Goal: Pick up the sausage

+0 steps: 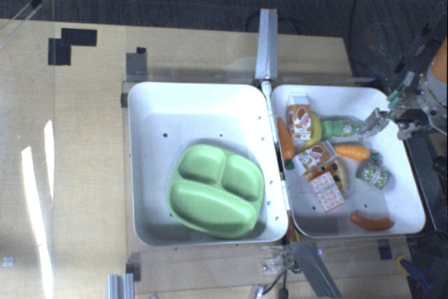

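The sausage is a short reddish-brown link lying flat near the front right corner of the right bin. Nothing touches it. My gripper hangs over the bin's back right part, well behind the sausage and above the bin floor. Its fingers stand open with nothing between them. One fingertip points toward a green bottle.
The right bin also holds a juice carton, a banana, a carrot, a green can, two snack packs and an orange stick along its left wall. A green divided plate lies in the left bin.
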Controlling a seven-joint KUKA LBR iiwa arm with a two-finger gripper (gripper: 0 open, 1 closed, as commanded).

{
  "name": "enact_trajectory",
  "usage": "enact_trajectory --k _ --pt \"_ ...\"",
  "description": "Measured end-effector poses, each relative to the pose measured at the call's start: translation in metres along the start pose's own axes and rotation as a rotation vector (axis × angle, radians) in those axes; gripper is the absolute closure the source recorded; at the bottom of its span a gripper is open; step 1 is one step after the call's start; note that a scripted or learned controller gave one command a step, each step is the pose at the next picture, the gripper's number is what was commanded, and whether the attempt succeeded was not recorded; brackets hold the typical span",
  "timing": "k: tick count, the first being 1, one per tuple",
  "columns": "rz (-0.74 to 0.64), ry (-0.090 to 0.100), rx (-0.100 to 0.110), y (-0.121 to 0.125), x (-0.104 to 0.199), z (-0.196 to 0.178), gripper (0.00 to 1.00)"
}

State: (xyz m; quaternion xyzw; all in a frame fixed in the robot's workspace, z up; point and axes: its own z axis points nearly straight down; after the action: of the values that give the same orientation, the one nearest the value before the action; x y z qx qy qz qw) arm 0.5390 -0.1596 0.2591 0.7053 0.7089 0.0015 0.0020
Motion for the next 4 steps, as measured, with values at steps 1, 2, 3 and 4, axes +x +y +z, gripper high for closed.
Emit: enact_trajectory --k 1,2,3,4 --pt "-0.21 0.001 0.001 0.069 0.041 0.157 0.0" --pt "-0.252 -0.001 -0.007 0.009 0.017 0.17 0.0" --pt "-0.315 -0.003 -0.011 -0.048 0.024 0.168 0.0" --pt "-0.279 -0.003 -0.006 0.064 -0.034 0.171 0.0"
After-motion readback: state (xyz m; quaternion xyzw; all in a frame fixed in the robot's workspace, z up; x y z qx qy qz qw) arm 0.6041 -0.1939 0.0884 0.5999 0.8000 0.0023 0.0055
